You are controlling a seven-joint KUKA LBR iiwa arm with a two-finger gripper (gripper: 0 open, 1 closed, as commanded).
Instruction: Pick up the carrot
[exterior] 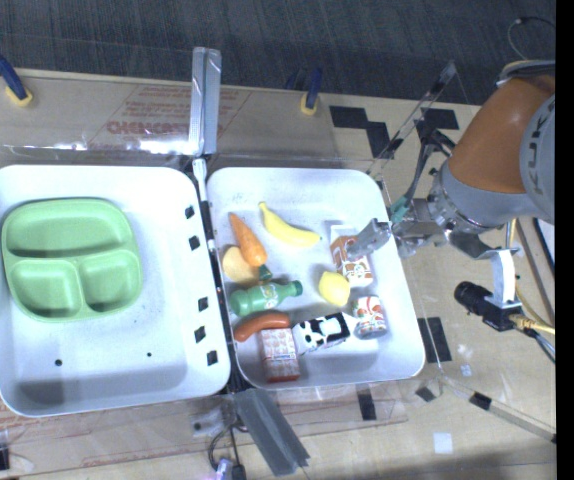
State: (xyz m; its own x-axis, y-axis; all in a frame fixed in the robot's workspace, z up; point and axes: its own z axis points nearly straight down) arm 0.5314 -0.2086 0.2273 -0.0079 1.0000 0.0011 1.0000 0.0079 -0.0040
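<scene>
Small printed carton [279, 353] lies nearest; tapered orange plastic carrot [248, 238] waits — gripper [372, 234] well apart, grip unreadable; crowding yellow lemon [237, 265] risks a mis-grab.

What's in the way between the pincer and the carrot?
In the camera view, the yellow banana lies between the pincer and the carrot; otherwise bare white bin floor.
</scene>
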